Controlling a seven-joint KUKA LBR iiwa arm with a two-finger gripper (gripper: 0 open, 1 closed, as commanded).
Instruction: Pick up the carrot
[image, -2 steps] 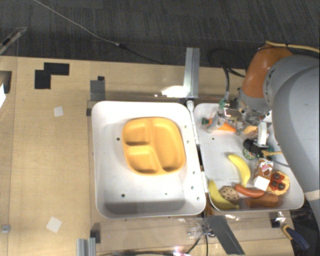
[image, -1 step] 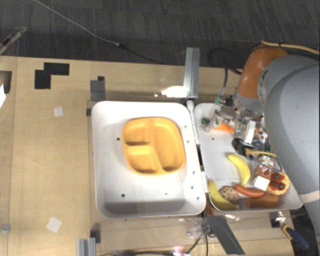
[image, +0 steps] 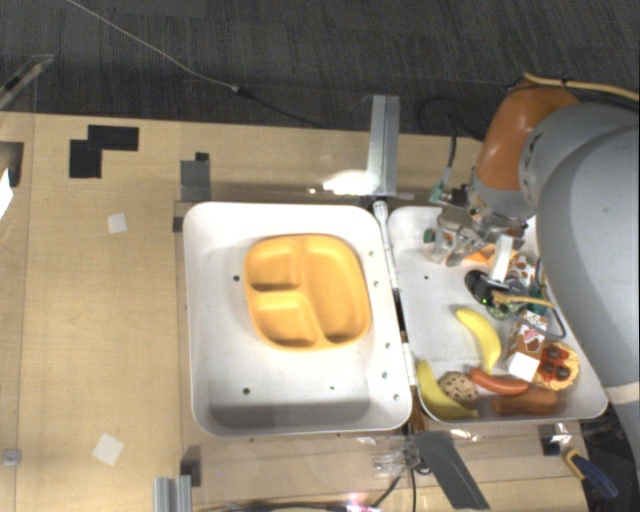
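Observation:
In the far part of the right bin (image: 430, 330), a small orange piece that looks like the carrot (image: 481, 256) lies partly hidden under the arm's wrist. My gripper (image: 455, 243) hangs low over that far end of the bin, just left of the orange piece, and whether it touches it I cannot tell. Nothing visible is held in the gripper. The grey arm with its orange band (image: 515, 140) comes in from the upper right.
Toy food crowds the right bin's right and near side: a banana (image: 483, 335), a second yellow piece (image: 438, 392), a cookie (image: 458, 385), a sausage (image: 497, 380), a pizza slice (image: 556, 366) and a dark green item (image: 487, 293). A yellow divided plate (image: 303, 290) sits in the left bin (image: 215, 380).

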